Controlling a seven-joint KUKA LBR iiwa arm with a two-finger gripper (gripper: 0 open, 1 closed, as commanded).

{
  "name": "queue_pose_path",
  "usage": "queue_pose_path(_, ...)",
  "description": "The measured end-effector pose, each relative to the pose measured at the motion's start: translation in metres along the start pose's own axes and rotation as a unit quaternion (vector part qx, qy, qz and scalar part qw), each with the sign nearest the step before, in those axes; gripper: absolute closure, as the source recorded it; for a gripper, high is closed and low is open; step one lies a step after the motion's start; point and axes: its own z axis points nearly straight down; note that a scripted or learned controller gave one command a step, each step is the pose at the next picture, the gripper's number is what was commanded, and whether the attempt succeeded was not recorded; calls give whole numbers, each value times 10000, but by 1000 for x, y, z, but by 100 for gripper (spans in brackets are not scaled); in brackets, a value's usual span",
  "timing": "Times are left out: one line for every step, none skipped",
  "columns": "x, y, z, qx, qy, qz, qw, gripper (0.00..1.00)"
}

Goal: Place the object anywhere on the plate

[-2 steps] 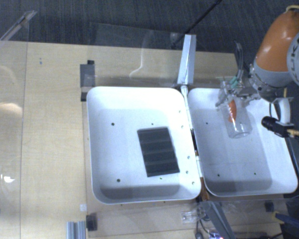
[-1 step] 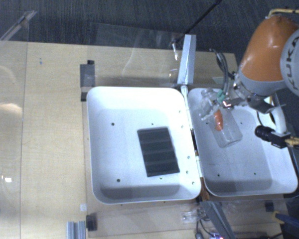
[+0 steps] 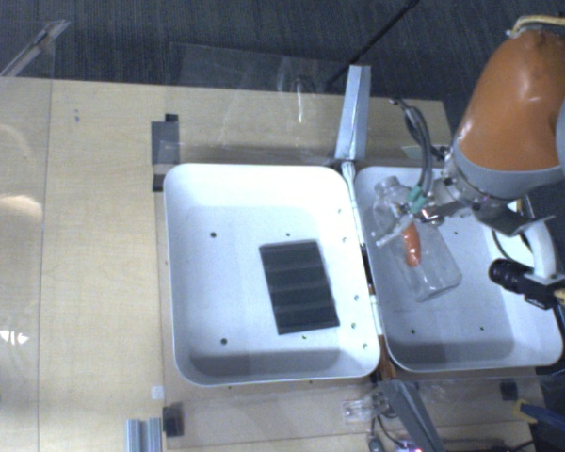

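Left bin [image 3: 198, 252] nearest me holds dark ridged plate [image 3: 298, 286] | pincer [image 3: 416, 217] over right bin [image 3: 527, 342], transparent fingers, spacing unreadable | orange object [image 3: 411, 246] just beneath, grip unconfirmed | risk: I lift off empty, or object drops crossing the bin wall.

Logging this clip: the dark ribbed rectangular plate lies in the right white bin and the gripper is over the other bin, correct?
Not quite: the camera view shows the dark ribbed rectangular plate in the left white bin. The gripper is over the other bin, the right one.
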Motion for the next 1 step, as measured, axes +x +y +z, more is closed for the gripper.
queue_pose_path(0,3,-11,-38,-11,-23,10000,100)
